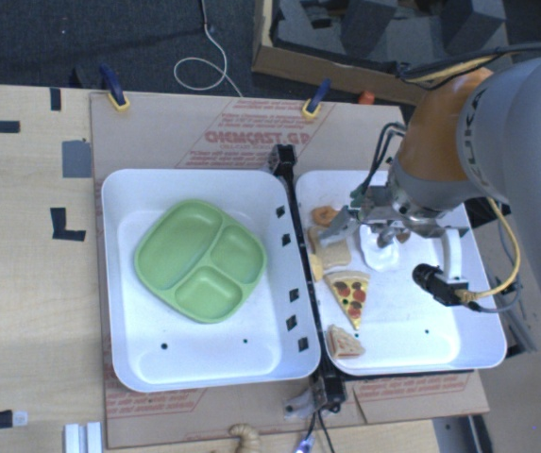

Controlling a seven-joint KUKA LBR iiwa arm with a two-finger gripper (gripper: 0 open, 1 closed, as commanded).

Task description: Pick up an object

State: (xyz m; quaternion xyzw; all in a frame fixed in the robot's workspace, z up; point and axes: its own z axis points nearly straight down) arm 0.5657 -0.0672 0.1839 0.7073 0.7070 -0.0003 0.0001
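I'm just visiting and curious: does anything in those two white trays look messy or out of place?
Nothing looks spilled or broken. The green plate sits askew in the left bin; a pizza slice and other food pieces lie scattered in the right bin.

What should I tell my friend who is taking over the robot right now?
Gripper: hangs low over the right bin, near its upper left part; whether the fingers are open or shut can't be told, and nothing shows between them.
Things: in the right bin, along its left side, lie a round bread-like piece, a toast slice, a pizza slice and a sandwich wedge. A green divided plate sits in the left bin.
Done: nothing lifted yet.
Left: grasp one item and lift it.
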